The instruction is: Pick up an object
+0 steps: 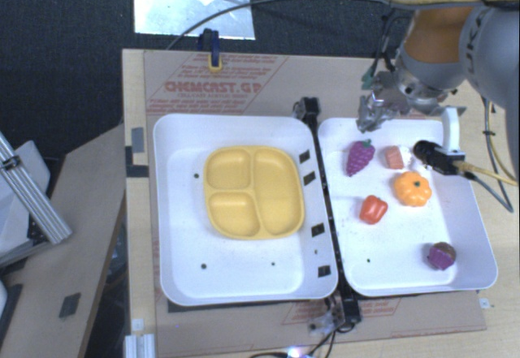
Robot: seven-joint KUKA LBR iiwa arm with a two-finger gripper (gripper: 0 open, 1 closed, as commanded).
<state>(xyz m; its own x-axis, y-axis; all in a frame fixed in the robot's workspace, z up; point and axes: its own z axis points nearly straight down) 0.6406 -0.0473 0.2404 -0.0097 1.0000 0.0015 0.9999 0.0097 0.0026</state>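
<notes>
Purple and brown, the small fruit-like toy [440,255] sits nearest the camera, low in the right bin [479,267], near its front right corner. Next back you have the red-orange pepper [373,209], then the orange pumpkin [412,188] to its right, well apart from each other. Further back, the purple grapes [360,157] and the small pink block [394,157] lie side by side with a gap between them.

The end effector [370,117] hangs at the back rim of the right bin, just behind the grapes. It has hold of nothing that I can see; whether it's spread or closed, I can't tell from this angle.

My read: the grapes are the likely target, being closest. To do this well, you want to centre over the bunch before descending, not come down on its stem end. Line the closing direction across the narrow width of the bunch. The pink block beside it looks far enough off, but keep clear of it and of the bin's divider wall on the left. Descend straight, close, lift straight.

Counts: two white bins on the tabletop. Right bin: five toys, namely one grapes, one pink block, one pumpkin, one pepper, one purple-brown piece. Left bin [175,267]: one yellow divided plate [252,190] with three compartments, nothing in them.
</notes>
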